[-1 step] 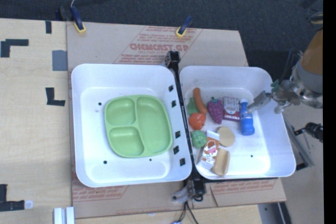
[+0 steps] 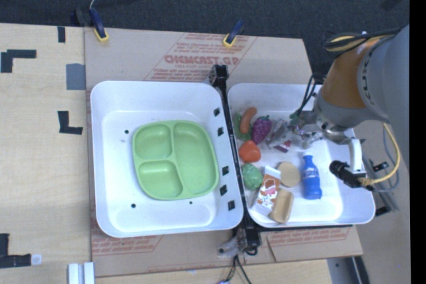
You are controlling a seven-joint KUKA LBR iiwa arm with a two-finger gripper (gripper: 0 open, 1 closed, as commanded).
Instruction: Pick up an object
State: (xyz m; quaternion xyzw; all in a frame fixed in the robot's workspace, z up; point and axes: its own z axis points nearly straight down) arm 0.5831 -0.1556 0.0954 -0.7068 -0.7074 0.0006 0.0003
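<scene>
Purple grapes (image 2: 261, 128) sit in the right bin (image 2: 333, 211) just left of the gripper (image 2: 291, 132), long axis slanting near-left to far-right, though honestly can't tell how its tips are set.

Left bin (image 2: 106, 163): holds a divided plate (image 2: 176, 159), lying near its middle.
Right bin (image 2: 333, 209): touches the left bin's right side.
Right bin, left part: hot dog (image 2: 247, 120) and grapes (image 2: 261, 128) at the back, tomato (image 2: 249, 152) before them, carton (image 2: 267, 192) and bread roll (image 2: 282, 205) at the front.
Right bin, middle: bottle (image 2: 310, 177), just right of a cookie (image 2: 289, 173).
Claw (image 2: 293, 132): over the right bin's back part, right of the grapes.
</scene>
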